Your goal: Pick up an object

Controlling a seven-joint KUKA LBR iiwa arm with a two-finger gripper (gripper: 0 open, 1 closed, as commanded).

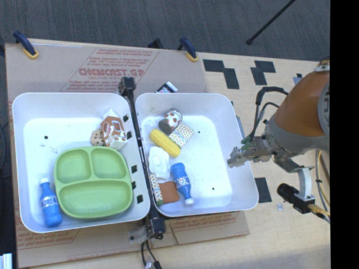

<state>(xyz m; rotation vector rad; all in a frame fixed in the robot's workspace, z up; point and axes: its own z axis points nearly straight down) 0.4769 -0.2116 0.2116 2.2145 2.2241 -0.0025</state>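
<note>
My claw (238, 157) hangs at the right rim of the right bin (224, 102), nothing between its tips that I can see; whether they stand apart or together I cannot tell, as the blur there is too small to read. The step in hand looks like the approach: no object is yet lifted. Candidates lie well to the left of me in this bin: a yellow corn cob (164, 142), a blue bottle (182, 182), a white lump (159, 162), a brown block (167, 191) and a patterned packet (181, 133) touching a rounded brown-and-white toy (171, 119). The next move, as I judge it, calls for travel left over the bin floor and a descent on one piece; the corn cob lies clear on its upper side, while the bottle and block crowd each other. The left bin (22, 108) holds a green tray (92, 181), a second blue bottle (49, 202) and a cookie box (113, 130). My arm is cut off at the right, and the wrist hides part of the claw.
</note>
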